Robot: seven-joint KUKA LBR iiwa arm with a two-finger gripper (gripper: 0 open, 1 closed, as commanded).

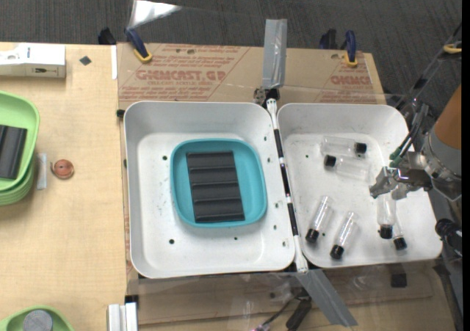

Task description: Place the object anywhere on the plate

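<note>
Count from where I'm standing: 2 bins, 1 plate, about 6 vials.

White bins: 2, left bin (139,197) and right bin (308,120). Teal plate (253,175): 1, in the left bin, with 1 black ridged insert (214,186) on it. Clear vials (318,218) with black caps: 6 caps counted in the right bin; the glass is hard to separate near the gripper (389,179), so call it 6, not certain. Clamps: 2, one (137,47) and another (349,51), on the cardboard sheet (191,73). Off to the side: 1 green tray (22,113), 1 white box (33,62), 1 small reddish disc (63,169).
</note>
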